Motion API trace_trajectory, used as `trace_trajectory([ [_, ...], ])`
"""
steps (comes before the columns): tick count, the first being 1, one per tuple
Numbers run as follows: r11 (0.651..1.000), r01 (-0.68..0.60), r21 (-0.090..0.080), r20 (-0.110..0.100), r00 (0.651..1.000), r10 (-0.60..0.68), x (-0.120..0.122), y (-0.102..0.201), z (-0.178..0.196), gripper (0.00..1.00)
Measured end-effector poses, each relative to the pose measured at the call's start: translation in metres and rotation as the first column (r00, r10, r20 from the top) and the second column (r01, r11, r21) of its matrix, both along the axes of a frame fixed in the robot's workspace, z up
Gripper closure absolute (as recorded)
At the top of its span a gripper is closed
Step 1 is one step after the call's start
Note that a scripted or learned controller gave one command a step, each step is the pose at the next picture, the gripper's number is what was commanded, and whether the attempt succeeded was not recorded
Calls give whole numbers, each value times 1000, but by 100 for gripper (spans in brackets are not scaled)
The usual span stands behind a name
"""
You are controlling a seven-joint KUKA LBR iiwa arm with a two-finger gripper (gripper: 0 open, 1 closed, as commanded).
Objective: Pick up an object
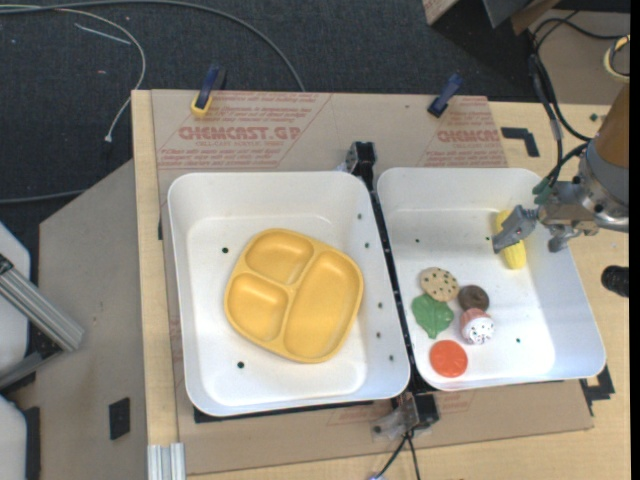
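Nearest the front edge of the right bin [575,313] lies a red disc [448,358], flat on the floor. Just behind it is a small white and pink ball [478,330], with a green leafy piece [432,314] to its left. Next come a brown donut [472,298], touching the ball, and a speckled cookie [437,283], touching the green piece. These 5 things form 1 loose cluster.

Further back, apart from that cluster, a short yellow piece [514,257] lies by itself. My gripper [534,232] hangs right over it, reaching in from the right. My 2 fingers [513,226] are spread apart with nothing between them. The yellow piece pokes out from under the left one, not in the gap.

In the left bin [195,268] sits a yellow plate [295,293] with 3 compartments, turned at an angle.

Farthest off, 2 blue clamps [208,88] pinch the back edge of the brown board [300,128] under both bins.
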State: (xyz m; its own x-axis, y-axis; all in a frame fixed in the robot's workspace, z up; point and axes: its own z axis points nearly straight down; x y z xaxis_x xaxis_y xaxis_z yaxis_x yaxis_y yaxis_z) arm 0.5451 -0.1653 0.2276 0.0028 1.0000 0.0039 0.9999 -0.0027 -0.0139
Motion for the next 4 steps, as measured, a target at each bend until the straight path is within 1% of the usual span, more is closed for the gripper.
trace_trajectory([
  [1,1000,-3,-3,13,1000,3,3,0,6,0],
  [2,1000,-2,-1,8,1000,2,0,-9,-44,0],
  [3,1000,-2,-1,6,1000,2,2,-11,-107,0],
  [4,1000,-2,-1,8,1000,2,2,-10,-145,0],
])
